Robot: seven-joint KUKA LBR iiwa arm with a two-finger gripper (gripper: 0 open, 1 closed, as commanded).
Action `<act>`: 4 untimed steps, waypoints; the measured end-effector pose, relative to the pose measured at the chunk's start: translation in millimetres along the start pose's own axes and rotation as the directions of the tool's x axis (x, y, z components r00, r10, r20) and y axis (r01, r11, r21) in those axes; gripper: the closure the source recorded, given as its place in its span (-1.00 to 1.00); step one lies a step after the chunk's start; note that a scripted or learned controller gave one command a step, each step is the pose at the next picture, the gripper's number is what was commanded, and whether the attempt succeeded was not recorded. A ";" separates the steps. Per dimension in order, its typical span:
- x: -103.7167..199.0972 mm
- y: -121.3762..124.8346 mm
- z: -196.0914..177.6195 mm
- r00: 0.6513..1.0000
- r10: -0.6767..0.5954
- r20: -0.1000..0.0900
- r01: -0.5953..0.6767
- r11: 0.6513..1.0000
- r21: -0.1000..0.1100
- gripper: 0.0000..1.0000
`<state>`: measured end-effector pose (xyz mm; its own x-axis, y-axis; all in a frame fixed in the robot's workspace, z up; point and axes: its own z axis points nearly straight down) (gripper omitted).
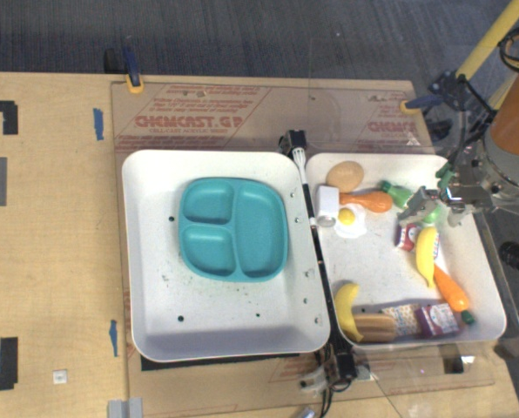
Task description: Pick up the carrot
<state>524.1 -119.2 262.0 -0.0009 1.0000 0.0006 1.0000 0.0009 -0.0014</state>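
Observation:
The carrot is orange with a green stub at its lower end. It lies slanted near the right wall of the right bin, just below a yellow banana. My gripper hangs over the upper right part of that bin, above the banana's top end and up and left of the carrot. Its fingers stand open with nothing between them. The carrot is untouched.
The right bin also holds a tan roll, an orange drumstick, a fried egg, a green piece, a red item, a second banana, a hot dog bun and a purple packet. A teal divided plate lies in the left bin.

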 end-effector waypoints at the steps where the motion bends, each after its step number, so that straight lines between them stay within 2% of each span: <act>1: -61.7 -37.2 -46.2 0.997 -0.080 0.007 0.081 0.997 -0.008 -1.00; 2: -73.7 -41.0 139.0 0.982 -0.188 -0.003 0.188 0.982 0.006 -1.00; 3: -50.7 -41.7 172.6 0.970 -0.243 0.005 0.243 0.970 -0.008 -1.00; 4: -53.7 -37.5 160.4 0.971 -0.240 0.020 0.241 0.970 -0.022 1.00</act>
<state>486.4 -172.8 101.6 -0.2410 0.9703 -0.0191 0.9702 0.2414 0.0209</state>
